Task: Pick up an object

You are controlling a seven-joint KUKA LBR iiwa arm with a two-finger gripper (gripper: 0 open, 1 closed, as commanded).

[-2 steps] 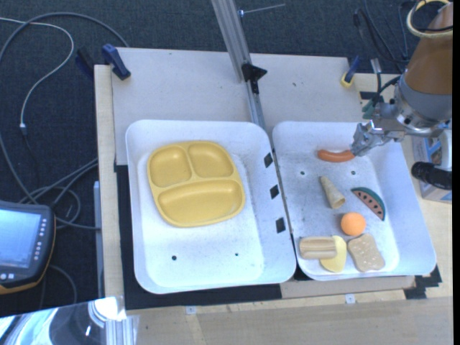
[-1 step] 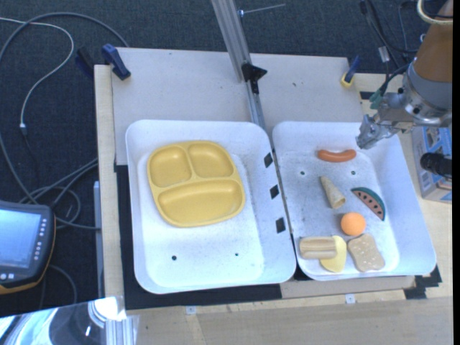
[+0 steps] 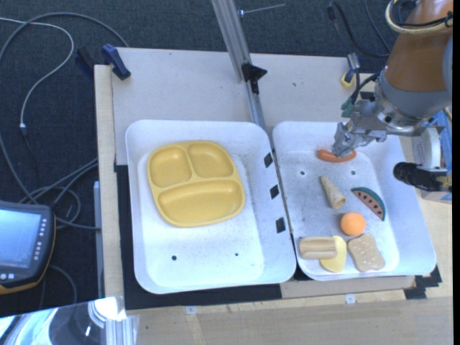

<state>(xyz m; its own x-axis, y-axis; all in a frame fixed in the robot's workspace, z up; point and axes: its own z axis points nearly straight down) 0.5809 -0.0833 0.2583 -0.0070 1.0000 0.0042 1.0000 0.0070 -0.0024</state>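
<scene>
Camera view shows my gripper (image 3: 345, 145) low in the bin on the tabletop's right side (image 3: 424, 246), near that bin's far edge. It sits right over one end of an orange sausage toy (image 3: 335, 156) that lies flat on the bin floor. I think I am down here because this toy lies apart from the others, so there is room around it. My gripper hides that end of the toy, so I cannot tell how my gripper is set, or if it has the toy at all. The toy looks like it is lying on the floor of the bin.

The other toys are closer to the near edge of this bin. A cone (image 3: 332, 191) lies just past the sausage. A watermelon slice (image 3: 369, 203) is beside it, toward the tabletop's right edge. Then come an orange ball (image 3: 352, 224), a tan cracker (image 3: 365, 253), a bread roll (image 3: 318, 247) and a yellow cheese piece (image 3: 334, 262), packed close in the near corner. Those would be harder to grab one at a time, I think.

The bin on the left (image 3: 208, 268) holds a yellow tray (image 3: 195, 183) with three parts. I have no job there right now.
</scene>
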